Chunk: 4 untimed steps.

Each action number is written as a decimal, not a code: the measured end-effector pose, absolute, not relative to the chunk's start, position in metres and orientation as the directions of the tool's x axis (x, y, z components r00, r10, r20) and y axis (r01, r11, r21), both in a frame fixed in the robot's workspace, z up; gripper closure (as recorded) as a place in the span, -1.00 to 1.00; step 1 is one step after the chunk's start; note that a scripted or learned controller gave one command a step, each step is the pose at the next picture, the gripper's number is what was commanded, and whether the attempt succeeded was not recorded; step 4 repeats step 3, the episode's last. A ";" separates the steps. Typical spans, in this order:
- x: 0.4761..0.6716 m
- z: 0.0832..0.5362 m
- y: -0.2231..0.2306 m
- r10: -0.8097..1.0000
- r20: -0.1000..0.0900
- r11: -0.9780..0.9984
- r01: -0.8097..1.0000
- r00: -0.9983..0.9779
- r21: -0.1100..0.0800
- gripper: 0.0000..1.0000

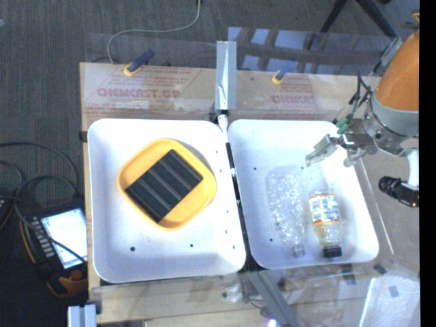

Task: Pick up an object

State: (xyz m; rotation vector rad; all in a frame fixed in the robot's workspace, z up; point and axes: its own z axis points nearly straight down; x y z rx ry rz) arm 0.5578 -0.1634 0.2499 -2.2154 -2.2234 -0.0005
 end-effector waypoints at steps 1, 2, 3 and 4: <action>0.506 0.105 -0.176 0.997 0.001 0.081 0.997 -0.081 0.002 -1.00; 0.508 0.116 -0.173 0.997 0.004 0.083 0.997 -0.083 0.005 1.00; 0.576 0.212 -0.117 0.998 -0.001 -0.067 0.998 0.067 -0.001 1.00; 0.576 0.212 -0.117 0.998 -0.001 -0.067 0.998 0.067 -0.001 1.00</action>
